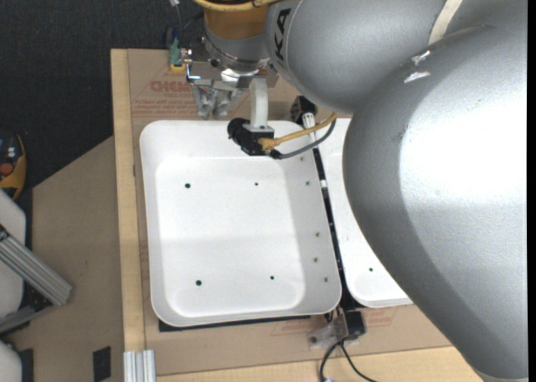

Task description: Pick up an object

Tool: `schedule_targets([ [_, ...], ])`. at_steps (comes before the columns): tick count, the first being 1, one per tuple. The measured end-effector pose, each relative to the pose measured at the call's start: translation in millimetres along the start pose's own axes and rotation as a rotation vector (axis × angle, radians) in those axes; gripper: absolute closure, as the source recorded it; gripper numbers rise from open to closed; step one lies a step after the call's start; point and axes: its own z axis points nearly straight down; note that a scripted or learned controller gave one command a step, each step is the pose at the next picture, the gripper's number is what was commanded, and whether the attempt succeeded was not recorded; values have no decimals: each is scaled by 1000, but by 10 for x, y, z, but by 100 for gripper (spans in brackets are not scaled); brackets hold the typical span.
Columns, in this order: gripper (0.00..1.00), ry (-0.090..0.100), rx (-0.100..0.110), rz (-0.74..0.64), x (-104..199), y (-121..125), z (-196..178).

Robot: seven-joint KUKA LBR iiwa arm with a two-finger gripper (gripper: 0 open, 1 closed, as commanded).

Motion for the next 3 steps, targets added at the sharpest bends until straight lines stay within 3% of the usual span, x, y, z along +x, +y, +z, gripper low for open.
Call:
schedule_targets([
  [1, 100, 2, -14, 5, -296, -42, -616],
  [2, 100, 0, 0, 0, -4, -2, -67],
  [3, 100, 2, -11, 3, -93, -40, -366],
])
